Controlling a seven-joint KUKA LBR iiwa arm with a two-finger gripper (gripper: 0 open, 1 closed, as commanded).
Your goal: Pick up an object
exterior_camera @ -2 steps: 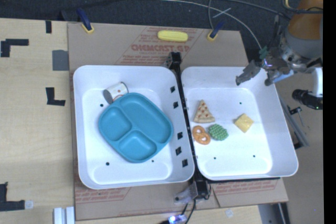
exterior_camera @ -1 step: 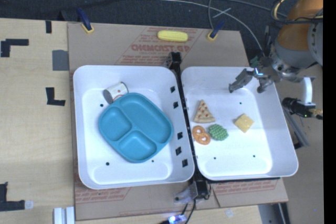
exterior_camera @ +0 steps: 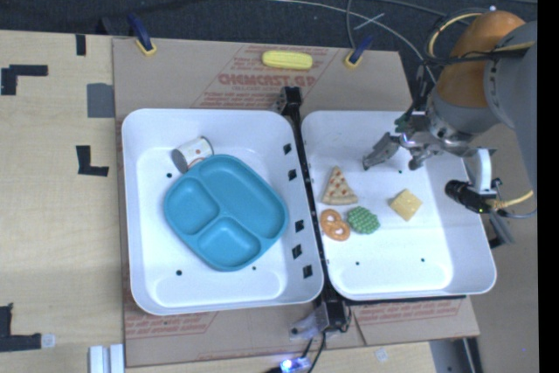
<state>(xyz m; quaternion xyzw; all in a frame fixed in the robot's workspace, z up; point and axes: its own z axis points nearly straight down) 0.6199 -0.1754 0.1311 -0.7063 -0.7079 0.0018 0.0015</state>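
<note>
My gripper (exterior_camera: 400,155) hangs open over the right bin (exterior_camera: 454,271), above a pizza slice (exterior_camera: 339,186), pretzel (exterior_camera: 334,224), green piece (exterior_camera: 364,220) and yellow block (exterior_camera: 405,204).

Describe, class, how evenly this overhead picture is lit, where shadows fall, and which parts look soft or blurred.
Camera view: lighting is even and diffuse, the two white bins bright without harsh glare; the blue tray casts a faint shadow on the bin floor, as does the gripper; the whole frame is slightly soft, with small items like the pretzel lacking fine detail.
</note>
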